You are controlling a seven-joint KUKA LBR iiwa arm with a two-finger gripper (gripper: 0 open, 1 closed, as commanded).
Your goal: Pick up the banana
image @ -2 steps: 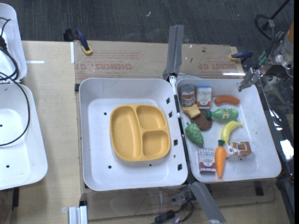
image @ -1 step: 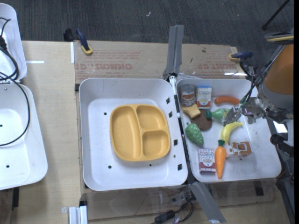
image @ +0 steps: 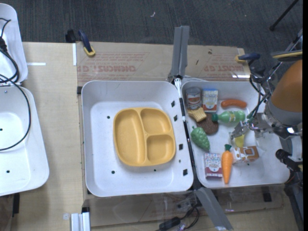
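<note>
A bit of yellow that looks like the banana (image: 239,142) lies in the right bin (image: 269,177), mostly covered from above. My gripper (image: 240,131) is low in that bin, directly over the yellow piece, between the green bottle (image: 230,116) and a brown-and-white packet (image: 248,153). The arm reaches in from the right, its orange band (image: 291,90) above the bin's right rim. Whether anything is held is not visible.
The right bin also holds a can (image: 193,98), a small box (image: 210,99), a sausage (image: 233,103), a cookie (image: 209,126), a green vegetable (image: 200,138), a carton (image: 212,165) and a carrot (image: 226,163). In the left bin (image: 96,129) is a yellow divided plate (image: 143,136).
</note>
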